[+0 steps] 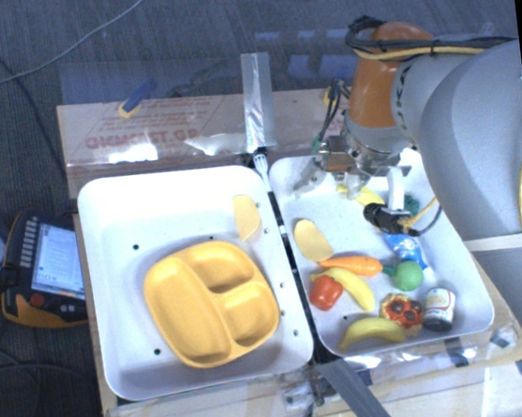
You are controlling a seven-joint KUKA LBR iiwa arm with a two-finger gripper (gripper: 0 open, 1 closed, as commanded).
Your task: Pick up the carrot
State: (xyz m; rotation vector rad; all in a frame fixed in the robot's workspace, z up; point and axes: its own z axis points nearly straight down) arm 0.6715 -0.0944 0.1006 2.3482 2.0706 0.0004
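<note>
While my two-finger gripper (347, 181) hangs over the right white bin's (475, 295) far end, grip state unclear, long orange plastic carrot (351, 263) untouched mid-bin, yellow banana (353, 287) alongside

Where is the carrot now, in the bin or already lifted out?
In the bin. The carrot lies flat in the right bin among other toy food, apart from the tool at the bin's far end.
</note>
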